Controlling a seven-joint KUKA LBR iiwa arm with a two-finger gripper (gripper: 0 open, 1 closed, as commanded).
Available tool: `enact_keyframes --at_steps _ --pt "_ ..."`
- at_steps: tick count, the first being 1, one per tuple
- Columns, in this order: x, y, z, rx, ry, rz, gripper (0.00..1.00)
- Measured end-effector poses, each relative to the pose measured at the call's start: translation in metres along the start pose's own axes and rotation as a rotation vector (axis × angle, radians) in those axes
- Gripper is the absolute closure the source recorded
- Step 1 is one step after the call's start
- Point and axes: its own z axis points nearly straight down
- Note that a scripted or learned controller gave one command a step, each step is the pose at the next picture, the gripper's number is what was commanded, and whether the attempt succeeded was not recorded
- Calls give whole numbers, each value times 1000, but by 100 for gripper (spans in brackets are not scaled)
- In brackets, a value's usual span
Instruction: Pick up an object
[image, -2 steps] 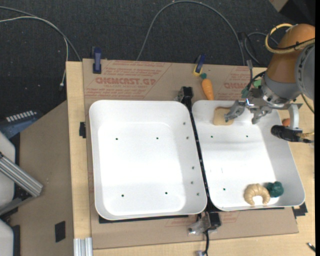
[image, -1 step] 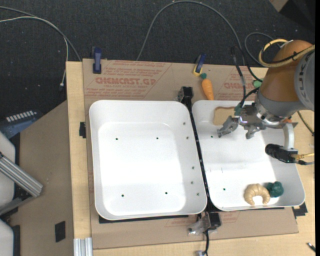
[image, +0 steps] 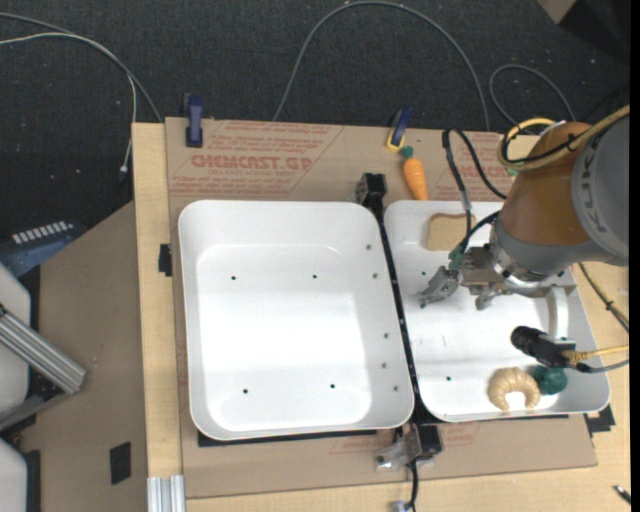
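Observation:
The right bin (image: 440, 395) holds a pale croissant-shaped toy (image: 513, 388) near its front edge. A small teal object (image: 553, 380) lies just to the right of the toy. A flat tan piece (image: 443, 232) rests near the bin's back edge. My gripper (image: 459, 292) hangs over the middle of the right bin, between the tan piece and the croissant toy. Its fingers (image: 436, 291) are spread open with nothing between them. The grey and orange arm covers the right part of the bin.
The left bin (image: 200, 330) sits beside the right one, a black divider (image: 395, 300) between them. An orange carrot toy (image: 414, 178) lies on the cardboard behind the right bin. Blue clamps (image: 193, 120) hold the board's back edge.

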Motion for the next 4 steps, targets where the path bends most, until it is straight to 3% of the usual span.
enact_keyframes --at_steps 1,2,4 --pt "-5 -49 -97 -12 -2 2 0" --pt "-26 -75 -185 -12 -2 3 0" --pt "-25 -75 -181 -3 -1 1 0"
